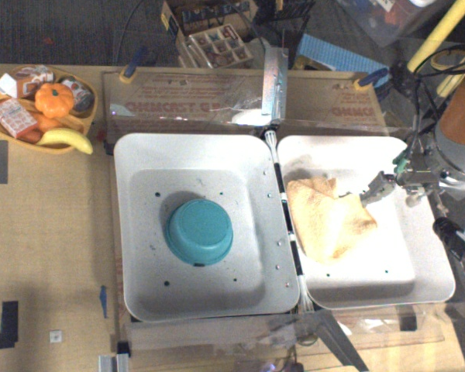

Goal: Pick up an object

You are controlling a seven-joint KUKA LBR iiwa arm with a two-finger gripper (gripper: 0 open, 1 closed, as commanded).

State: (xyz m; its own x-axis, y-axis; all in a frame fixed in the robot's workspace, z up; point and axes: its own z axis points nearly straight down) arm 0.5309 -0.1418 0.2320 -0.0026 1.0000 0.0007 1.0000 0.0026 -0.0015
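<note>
A tan cloth (pixel 328 217) lies crumpled in the left half of the right bin (pixel 418 273). A teal bowl (pixel 200 231) sits upside down in the middle of the left bin (pixel 139 169). My gripper (pixel 394 192) hangs low over the right bin, just right of the cloth. It is open, its fingers spread apart with nothing between them. The left fingertip (pixel 374 189) is at the cloth's raised right corner; the right fingertip (pixel 415 198) stands over bare bin floor.
A basket (pixel 8 130) with a small pumpkin, a banana and boxes sits on the bench at far left. Cardboard and a metal divider (pixel 273 91) stand behind the bins. Cables and the arm's body crowd the right edge.
</note>
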